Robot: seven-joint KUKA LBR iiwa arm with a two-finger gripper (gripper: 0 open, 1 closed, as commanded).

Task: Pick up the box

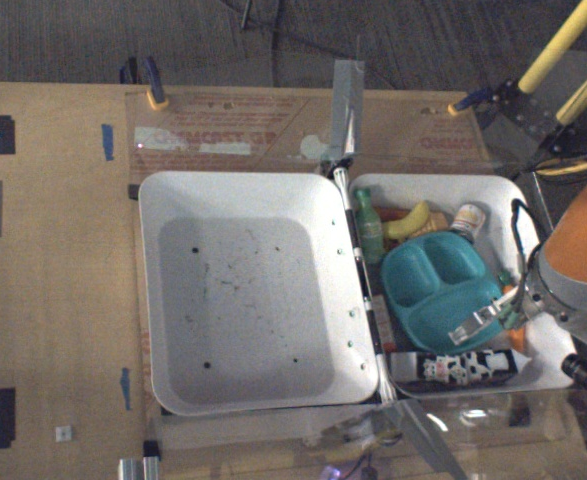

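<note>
left bin [173,218]: white, shallow, bare floor with a few dark specks; likely the drop side.
divider: the two bins meet rim to rim near the bench's middle.
right bin [443,182]: white, crowded.
green bottle [370,226]: lies against the right bin's left wall, toward its far edge.
banana [413,220]: yellow, at the far edge, just beside the bottle.
small jar [467,219]: near the far right corner, tilted.
teal tray [441,290]: sectioned, fills the bin's middle, resting over other items.
box [455,367]: black-and-white cow pattern, lies flat along the near edge, partly tucked under the teal tray's rim.
gripper [485,320]: low over the tray's near right part, just beyond the box; pincer state: cannot tell. judged: approach step, box not held.
</note>
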